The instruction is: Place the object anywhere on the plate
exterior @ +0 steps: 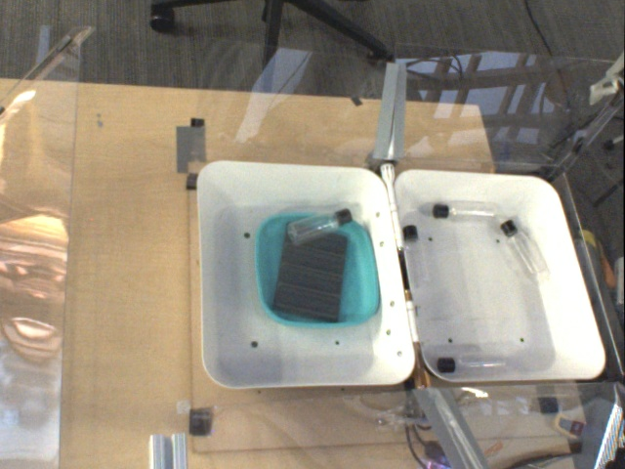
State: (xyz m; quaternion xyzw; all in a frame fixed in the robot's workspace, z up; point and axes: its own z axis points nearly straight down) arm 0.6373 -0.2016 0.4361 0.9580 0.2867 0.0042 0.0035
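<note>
**Bin contents: plate loaded in left bin**

No brand, label or legible writing appears on any item.

Two white bins sit side by side on the wooden table [117, 291]. The left bin [225, 350] holds one teal plate [363, 296]. One dark ribbed block [312, 277] lies on the plate, slightly tilted. One clear tube with a black cap [320, 224] rests across the plate's upper edge, touching the block's top end.

The right bin [576, 350] holds clear black-capped tubes, hard to make out against the white; about three can be counted: upper centre [464, 210], right [522, 247], lower left [469, 364].

Gripper state: cannot be told.

An office chair base [283, 8] is cut off at the top of the frame.
</note>
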